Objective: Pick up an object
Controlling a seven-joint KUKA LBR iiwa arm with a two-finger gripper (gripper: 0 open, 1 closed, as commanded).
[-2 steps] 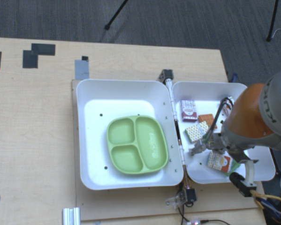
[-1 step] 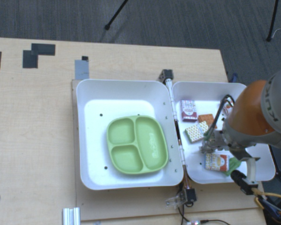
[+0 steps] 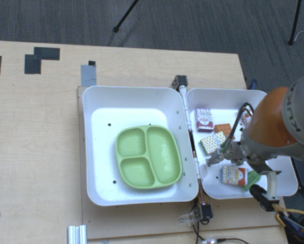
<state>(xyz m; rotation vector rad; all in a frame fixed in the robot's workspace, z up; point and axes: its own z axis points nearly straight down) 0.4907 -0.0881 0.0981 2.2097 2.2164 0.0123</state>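
One green plate (image 3: pixel 148 157) lay in the left bin (image 3: pixel 98 136); about four small packets (image 3: pixel 204 119) lay in the right bin (image 3: pixel 220 96). The tool (image 3: pixel 232 151) hung over them, its grip impossible to tell.

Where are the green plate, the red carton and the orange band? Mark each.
green plate (image 3: pixel 148 156): camera view, on its divider ridge.
red carton (image 3: pixel 204 119): camera view, on its top face.
orange band (image 3: pixel 271 122): camera view, on its curved side.
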